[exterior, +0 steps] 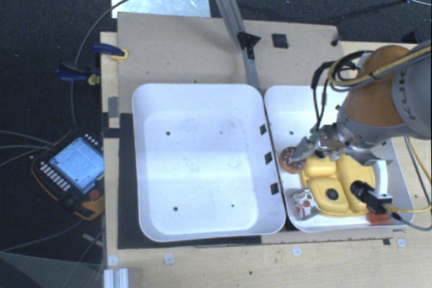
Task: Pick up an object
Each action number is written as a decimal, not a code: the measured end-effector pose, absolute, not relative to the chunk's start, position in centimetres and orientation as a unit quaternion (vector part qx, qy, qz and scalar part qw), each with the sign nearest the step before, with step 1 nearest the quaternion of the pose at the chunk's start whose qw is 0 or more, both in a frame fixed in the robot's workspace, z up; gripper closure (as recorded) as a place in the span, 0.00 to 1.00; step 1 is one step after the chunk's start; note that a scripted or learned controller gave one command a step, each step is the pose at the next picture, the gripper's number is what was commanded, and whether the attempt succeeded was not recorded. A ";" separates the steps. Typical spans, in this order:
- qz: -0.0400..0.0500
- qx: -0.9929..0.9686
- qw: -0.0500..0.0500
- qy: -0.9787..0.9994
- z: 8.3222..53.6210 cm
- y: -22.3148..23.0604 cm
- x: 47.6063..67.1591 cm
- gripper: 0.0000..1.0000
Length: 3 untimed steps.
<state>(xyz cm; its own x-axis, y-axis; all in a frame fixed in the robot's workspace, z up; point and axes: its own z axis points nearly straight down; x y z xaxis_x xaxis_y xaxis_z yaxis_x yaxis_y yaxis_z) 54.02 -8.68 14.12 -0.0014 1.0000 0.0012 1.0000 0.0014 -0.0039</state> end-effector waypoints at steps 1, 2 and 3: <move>-0.003 -0.708 -0.012 -0.706 9.9 -9.3 54.6 0.00; -0.010 -0.707 -0.017 -0.707 11.6 -9.1 55.2 1.00; -0.003 -0.705 -0.003 -0.709 18.1 -8.8 55.4 1.00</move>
<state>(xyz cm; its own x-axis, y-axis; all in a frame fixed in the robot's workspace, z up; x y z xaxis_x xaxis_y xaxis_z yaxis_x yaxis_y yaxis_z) 55.41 -8.81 18.05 -0.0051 1.0000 -0.0007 1.0000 0.0051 0.0079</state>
